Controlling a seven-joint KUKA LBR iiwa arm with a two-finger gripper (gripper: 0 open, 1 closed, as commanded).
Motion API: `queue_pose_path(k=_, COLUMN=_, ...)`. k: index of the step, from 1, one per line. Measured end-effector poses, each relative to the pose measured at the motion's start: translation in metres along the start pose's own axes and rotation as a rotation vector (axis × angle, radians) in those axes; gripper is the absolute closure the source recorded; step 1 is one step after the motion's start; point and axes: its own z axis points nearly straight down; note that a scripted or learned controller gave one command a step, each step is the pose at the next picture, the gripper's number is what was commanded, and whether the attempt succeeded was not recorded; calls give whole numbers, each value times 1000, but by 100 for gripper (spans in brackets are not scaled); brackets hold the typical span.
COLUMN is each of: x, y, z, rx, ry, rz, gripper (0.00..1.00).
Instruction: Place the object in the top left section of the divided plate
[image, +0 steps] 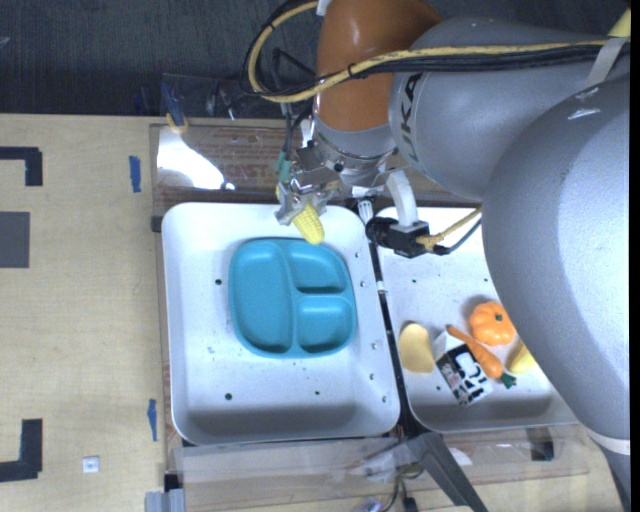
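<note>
The pincer (300, 205) holds a small yellow corn cob (311, 226) between its fingers; the cob hangs tilted just below the fingertips, its lower end over the far rim of the blue divided plate (262, 295). So the pick looks done and the carry nearly so: what is left, by my reading, is to bring the cob over the right section of the plate, lower it and let go. Which compartment counts as top left is hard to fix from this slanted view; the cob is nearest the plate's upper edge, where the big section and a smaller one meet.

The cob is short, pale yellow with a ribbed, kernelled look, likely a light toy.

The plate lies below the pincer in the left bin (190, 380). To the pincer's lower right, in the other bin (440, 405), lie a small pumpkin (492, 322), a carrot (478, 350) and a yellow piece (417, 346), well apart from the cob.
</note>
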Motion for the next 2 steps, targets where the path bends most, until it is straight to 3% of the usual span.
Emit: queue_pose_path(k=2, x=59, y=30, z=-64, rx=0, ry=-3, rz=-300, gripper=100)
